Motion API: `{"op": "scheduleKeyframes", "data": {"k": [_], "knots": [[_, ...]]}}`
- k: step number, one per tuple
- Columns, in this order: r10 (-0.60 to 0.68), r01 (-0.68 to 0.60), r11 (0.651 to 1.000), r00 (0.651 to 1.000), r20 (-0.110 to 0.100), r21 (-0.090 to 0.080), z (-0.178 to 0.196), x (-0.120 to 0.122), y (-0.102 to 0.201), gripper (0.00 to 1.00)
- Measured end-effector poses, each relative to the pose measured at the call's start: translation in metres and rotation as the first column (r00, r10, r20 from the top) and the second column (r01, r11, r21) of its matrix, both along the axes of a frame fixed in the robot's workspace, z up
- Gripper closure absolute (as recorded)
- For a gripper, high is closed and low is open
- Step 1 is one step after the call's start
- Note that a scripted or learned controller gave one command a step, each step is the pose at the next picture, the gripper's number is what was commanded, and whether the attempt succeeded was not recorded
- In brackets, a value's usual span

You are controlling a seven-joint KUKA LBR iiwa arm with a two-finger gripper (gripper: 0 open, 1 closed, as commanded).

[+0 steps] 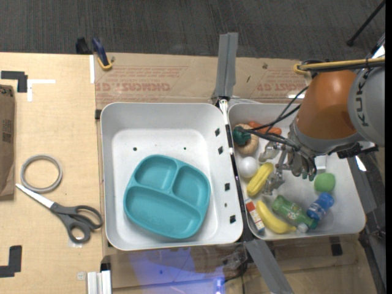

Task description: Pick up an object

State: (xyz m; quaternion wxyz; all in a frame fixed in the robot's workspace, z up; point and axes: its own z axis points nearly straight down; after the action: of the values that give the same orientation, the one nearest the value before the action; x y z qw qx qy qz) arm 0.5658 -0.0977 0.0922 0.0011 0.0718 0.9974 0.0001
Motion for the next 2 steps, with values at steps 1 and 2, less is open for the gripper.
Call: {"op": "scheduleKeyframes", "data": {"k": [1, 2], "knots": [[-0.064, 0.064, 0.998, 0.998, -0.002, 0.000, -0.001, -0.065, -0.001, 0.00], [-0.209, 0.209, 0.978, 0.978, 0.002, 0.000, 0.000, 0.018, 0.000, 0.00]]}}
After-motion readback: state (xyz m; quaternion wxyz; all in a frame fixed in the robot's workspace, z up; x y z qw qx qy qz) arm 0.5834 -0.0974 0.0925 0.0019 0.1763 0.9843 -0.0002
